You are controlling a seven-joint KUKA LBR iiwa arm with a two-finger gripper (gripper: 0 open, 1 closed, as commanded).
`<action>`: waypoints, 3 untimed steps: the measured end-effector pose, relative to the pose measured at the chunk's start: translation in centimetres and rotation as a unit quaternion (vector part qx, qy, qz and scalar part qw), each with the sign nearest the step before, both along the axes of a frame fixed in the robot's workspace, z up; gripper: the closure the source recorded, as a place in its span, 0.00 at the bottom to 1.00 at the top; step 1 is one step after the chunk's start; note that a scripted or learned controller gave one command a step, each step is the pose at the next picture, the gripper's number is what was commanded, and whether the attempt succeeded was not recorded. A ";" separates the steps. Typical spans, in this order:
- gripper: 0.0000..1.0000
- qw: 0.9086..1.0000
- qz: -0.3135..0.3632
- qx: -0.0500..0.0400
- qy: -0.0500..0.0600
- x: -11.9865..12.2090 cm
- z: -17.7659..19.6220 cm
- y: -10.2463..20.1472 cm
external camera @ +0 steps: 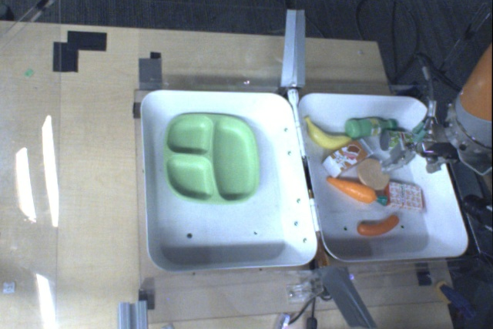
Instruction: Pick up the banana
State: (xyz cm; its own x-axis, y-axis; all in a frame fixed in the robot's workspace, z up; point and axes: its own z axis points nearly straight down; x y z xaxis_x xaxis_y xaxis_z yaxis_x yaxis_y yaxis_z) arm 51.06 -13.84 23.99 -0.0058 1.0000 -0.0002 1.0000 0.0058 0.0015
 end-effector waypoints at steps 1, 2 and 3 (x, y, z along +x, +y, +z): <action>0.00 1.000 0.002 0.000 0.001 6.5 -10.4 5.5; 0.00 1.000 0.029 0.000 -0.001 13.0 -11.9 5.2; 0.00 0.999 -0.039 0.000 -0.003 13.2 -15.3 5.5</action>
State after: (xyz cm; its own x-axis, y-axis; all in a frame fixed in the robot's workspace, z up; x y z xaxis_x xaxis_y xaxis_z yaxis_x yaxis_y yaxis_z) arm 64.22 -8.34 8.66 0.0727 0.9974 0.0003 0.9973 -0.0727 0.0068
